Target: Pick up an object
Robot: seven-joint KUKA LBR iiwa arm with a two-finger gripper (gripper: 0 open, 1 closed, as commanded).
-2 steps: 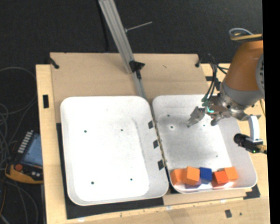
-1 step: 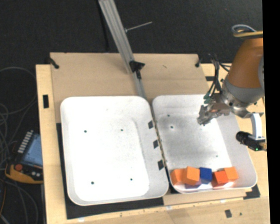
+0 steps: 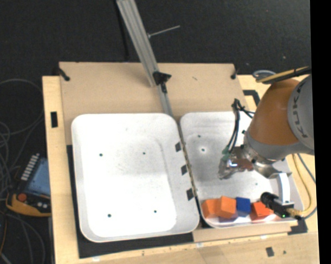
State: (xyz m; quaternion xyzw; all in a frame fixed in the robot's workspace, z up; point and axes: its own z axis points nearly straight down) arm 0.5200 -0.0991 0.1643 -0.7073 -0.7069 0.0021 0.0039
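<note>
Look to the right bin (image 3: 208,127): the arm (image 3: 279,119) reaches in from the right, its orange band above the wrist, and the gripper (image 3: 230,168) hangs over the middle of that bin's floor. You cannot tell from this view how the tool is set, wide or narrow, and nothing can be seen held in it.

Find the objects along the near edge of the right bin, well apart from the gripper. From left to right they are an orange block (image 3: 212,206), a second orange block (image 3: 228,206) touching it, a blue block (image 3: 243,205) just beside that, and a third orange block (image 3: 259,210) at the right end. A purple piece (image 3: 227,218) shows under the front of the second orange block; its shape is too hidden to tell.

The left bin (image 3: 129,173) lies beside the right one, their rims touching along the middle of the bench (image 3: 115,87)
</note>
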